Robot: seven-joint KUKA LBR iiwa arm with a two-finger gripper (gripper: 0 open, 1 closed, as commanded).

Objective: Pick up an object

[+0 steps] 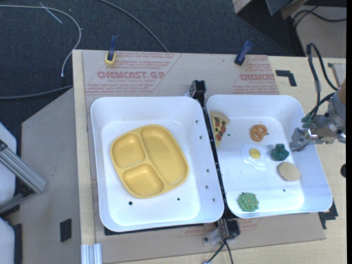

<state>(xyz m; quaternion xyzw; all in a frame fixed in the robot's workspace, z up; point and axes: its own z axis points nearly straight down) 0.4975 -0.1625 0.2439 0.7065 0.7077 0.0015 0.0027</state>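
Note:
The right bin (236,104) holds several small toy foods. A pizza slice (220,126) lies by its left wall, with an orange round piece (258,131) near the middle. Below that are a fried egg (254,155), a dark teal piece (279,152) and a beige lump (289,172). A green broccoli-like piece (248,202) sits near the front edge. My gripper (302,138) hangs over the bin's right side, just right of the teal piece and above the beige lump. Nothing is visibly in its hold.
The left bin (110,111) carries a yellow three-compartment plate (149,160). Two blue clamps (111,49) (242,52) stand at the bench's back edge. Cables run along the arm at the far right (315,70).

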